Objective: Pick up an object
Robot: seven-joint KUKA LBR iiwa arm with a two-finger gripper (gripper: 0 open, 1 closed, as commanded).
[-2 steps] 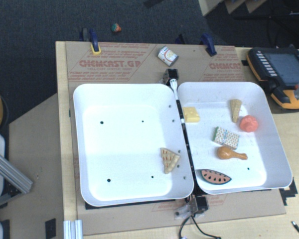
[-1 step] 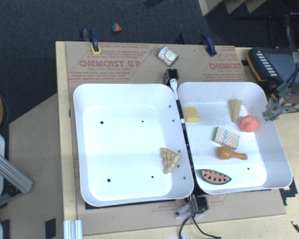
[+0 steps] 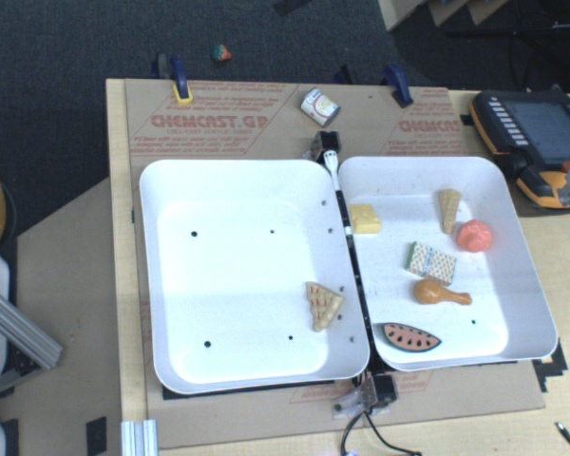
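Note:
The left bin [image 3: 171, 207] holds a tan wedge like a pizza slice [image 3: 323, 304] near its right wall. In the right bin [image 3: 522, 283] lie a yellow cheese block [image 3: 365, 218], a tan cone [image 3: 449, 208], a pink round piece [image 3: 474, 236], a speckled green-white cracker [image 3: 431, 262], an orange drumstick shape [image 3: 439, 294] and a watermelon slice [image 3: 408, 336] at the front.
A small white box [image 3: 319, 106] sits on the cardboard behind the bins. Blue clamps [image 3: 396, 84] hold the board's far edge. A black and orange pendant [image 3: 535, 139] lies at the right. A metal rail [image 3: 19, 331] stands off the left side.

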